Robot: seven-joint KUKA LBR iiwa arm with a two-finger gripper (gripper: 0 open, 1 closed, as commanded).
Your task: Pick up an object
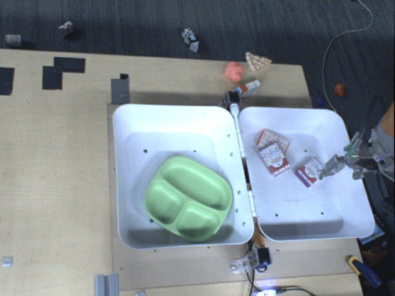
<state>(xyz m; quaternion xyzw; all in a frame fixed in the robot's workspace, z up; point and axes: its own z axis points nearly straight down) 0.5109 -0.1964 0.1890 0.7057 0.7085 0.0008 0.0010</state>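
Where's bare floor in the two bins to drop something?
Right bin: bare along the front, below the two red-and-white packets and the small packet by the hand; its middle is crowded. Left bin: the green divided plate fills the front; the back strip above it is bare.

My 2 bins are plain white: the left bin (126, 165) and the right bin (333, 128). In the left one sits a pale green divided plate (188, 197). In the right one I see 2 small red-and-white packets (273, 152) with a printed checked pattern, and a third packet (308, 171) in dark red and white. My tool (338, 164) is grey metal. The table (55, 184) is light tan wood with black patches. Past it, a pink ball (233, 71) lies against dark grey carpet (185, 5).
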